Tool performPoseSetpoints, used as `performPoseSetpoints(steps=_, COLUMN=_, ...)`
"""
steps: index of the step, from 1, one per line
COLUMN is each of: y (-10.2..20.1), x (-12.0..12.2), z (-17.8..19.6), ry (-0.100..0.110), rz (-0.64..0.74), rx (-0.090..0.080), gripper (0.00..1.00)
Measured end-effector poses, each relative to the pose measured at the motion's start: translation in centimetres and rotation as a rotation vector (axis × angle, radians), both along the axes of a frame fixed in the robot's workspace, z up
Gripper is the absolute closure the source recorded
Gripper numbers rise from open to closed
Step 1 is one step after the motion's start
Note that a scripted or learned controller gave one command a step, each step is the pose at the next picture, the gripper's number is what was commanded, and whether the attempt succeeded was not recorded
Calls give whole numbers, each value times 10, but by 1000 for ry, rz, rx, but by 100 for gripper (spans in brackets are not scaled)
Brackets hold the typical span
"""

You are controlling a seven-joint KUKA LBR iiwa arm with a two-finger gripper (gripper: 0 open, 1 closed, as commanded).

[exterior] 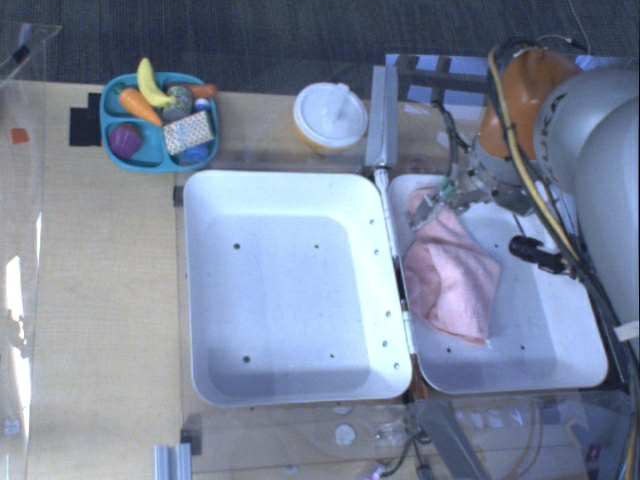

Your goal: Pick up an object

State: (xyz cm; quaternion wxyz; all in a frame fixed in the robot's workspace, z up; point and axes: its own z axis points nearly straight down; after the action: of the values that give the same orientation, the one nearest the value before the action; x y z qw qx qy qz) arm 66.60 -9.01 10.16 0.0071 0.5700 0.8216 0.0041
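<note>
The pink cloth point(452, 276) lies crumpled in the right bin point(560, 368), against its left wall and running toward the far left corner. The gripper point(432, 204) sits at the cloth's far end, touching or just above it; I cannot tell whether it is spread or closed. This looks like the grasp step: next it needs a firm pinch on a fold, then a lift. The left bin point(290, 368) sits alongside.

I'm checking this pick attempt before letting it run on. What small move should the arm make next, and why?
Probably a short, slow lift straight up. The gripper sits at the top edge of the pink cloth in the right bin, where the fabric looks bunched against it. Whether the cloth is actually caught is unclear from this view, so a small rise would show if it comes along.
</note>
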Motion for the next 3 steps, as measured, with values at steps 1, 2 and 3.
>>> performPoseSetpoints(steps=1, y=-6, x=-22, z=-14, ry=7, rz=-15, rx=1, gripper=0)
performPoseSetpoints(steps=2, y=-5, x=-18, z=0, ry=-2, rz=-11, rx=-1, gripper=100)
performPoseSetpoints(steps=3, y=-5, x=-18, z=1, ry=-2, rz=-12, rx=-1, gripper=0)
